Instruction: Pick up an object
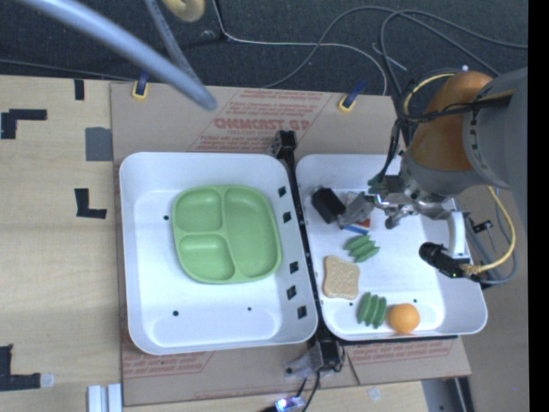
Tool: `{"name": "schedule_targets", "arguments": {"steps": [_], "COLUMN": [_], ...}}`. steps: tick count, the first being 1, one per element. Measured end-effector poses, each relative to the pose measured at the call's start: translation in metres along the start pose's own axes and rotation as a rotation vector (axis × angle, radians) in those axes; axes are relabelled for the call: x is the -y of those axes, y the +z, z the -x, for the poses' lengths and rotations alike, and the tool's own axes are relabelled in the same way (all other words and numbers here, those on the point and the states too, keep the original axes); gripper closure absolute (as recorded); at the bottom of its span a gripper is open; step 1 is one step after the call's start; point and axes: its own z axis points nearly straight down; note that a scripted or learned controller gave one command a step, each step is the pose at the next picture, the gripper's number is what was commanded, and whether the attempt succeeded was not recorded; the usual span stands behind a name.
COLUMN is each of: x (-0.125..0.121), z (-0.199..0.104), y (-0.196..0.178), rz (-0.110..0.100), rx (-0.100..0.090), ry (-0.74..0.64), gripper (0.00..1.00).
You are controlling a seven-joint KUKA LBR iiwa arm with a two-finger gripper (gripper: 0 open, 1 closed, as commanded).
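Grey arm (pixel 502 136) with orange band, yellow and black cables, perhaps a metallic pincer (pixel 377 206).

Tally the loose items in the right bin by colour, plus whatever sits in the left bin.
Green bean pods: 2
Tan bread slice: 1
Orange fruit: 1
Black block: 1
Green divided plate, left bin: 1
Total: 6

A robot lab is showing here.
Two white bins (pixel 137 256) are sitting on a cardboard-covered desk (pixel 257 114), loose cables (pixel 360 24) are trailing behind, and black tape marks (pixel 86 202) are dotting the wood.
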Motion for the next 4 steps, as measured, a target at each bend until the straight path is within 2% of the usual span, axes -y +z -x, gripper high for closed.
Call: {"name": "schedule_targets", "arguments": {"steps": [1,2,4], "x": [0.001,0.0,-0.005], "z": [-0.001,-0.001,-0.013], "y": [0.054,0.041,-0.073], "rz": [0.0,0.002,0.011], "rx": [0.0,0.0,0.001], "ry": [0.0,-0.001,0.0], "gripper": [0.0,1.0,1.0]}}
